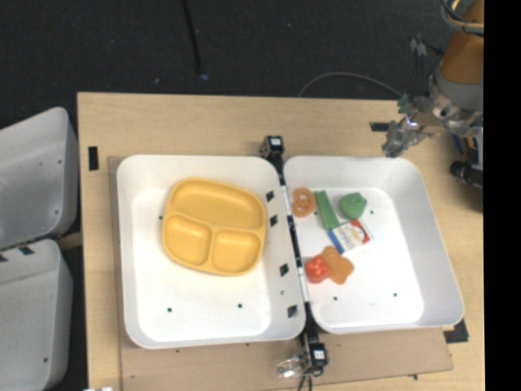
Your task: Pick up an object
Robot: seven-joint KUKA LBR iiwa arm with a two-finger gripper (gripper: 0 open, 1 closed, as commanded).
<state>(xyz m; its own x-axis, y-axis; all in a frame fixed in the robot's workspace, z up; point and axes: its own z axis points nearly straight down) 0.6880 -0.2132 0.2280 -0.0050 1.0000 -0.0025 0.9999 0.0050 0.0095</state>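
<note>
End effector (396,141) hovers at right bin's (407,300) far rim, apart from toys (334,235).

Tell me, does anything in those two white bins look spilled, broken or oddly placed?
Nothing stands out. The yellow divided plate lies flat in the left bin, slightly turned. The small toys huddle by the right bin's inner wall: an orange ring, green pieces, a red piece. No spill or breakage shows.

Small objects clustered in right bin's (407,218) left half — orange ring (303,203), green block (326,209), red-white packet (351,235)
</note>
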